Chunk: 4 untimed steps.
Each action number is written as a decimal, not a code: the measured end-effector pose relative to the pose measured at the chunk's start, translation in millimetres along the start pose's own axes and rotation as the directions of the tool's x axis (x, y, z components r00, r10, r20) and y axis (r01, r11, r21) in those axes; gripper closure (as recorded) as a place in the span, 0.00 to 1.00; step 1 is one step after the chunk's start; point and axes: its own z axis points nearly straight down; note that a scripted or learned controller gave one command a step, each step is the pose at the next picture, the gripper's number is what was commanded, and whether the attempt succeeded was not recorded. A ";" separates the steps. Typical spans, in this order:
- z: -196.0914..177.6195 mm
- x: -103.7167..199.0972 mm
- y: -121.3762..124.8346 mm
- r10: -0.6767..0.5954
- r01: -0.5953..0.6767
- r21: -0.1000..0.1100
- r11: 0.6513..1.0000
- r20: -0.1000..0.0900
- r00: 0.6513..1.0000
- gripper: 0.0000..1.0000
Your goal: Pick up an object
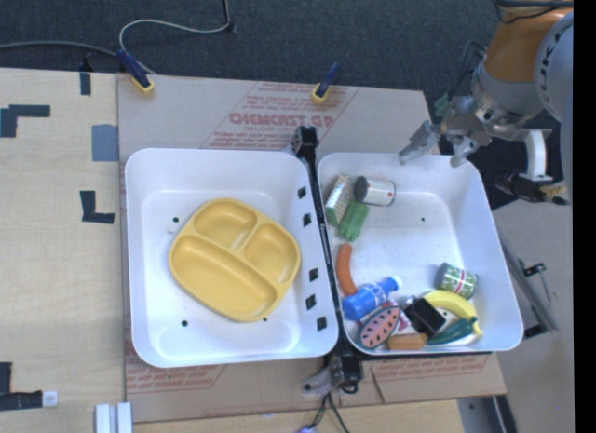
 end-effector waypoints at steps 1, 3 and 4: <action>103.1 22.4 7.7 -0.001 0.001 -0.013 1.000 0.002 1.000 0.00; 132.0 26.9 -113.8 0.001 -0.001 0.002 1.000 -0.001 1.000 0.00; 135.2 62.8 -62.7 -0.001 0.001 -0.004 1.000 0.001 1.000 0.00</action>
